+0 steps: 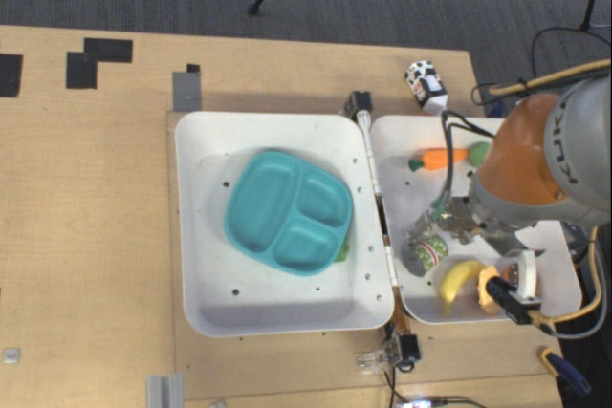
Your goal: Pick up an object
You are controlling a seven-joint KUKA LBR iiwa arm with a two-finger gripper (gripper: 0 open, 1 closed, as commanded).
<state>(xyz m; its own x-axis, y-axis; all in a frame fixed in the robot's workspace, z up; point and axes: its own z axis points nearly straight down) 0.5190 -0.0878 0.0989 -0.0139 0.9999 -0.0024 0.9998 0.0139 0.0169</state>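
Note:
The arm's orange band point(521, 158) and grey wrist hang over the right bin point(397, 196). My gripper point(432, 232) reaches down at that bin's left side, right above a small green and white can point(427, 253). A yellow banana point(457, 283) lies just right of the can, near the bin's front wall. An orange carrot point(440, 159) with a green tip lies at the back of the bin. A small orange and white object point(495, 287) sits right of the banana.
The left bin point(206, 301) holds a teal divided plate point(290, 210) with something green peeking from under its right edge. A black and white cow figure point(424, 81) stands on the bench behind the right bin. Cables run along the right.

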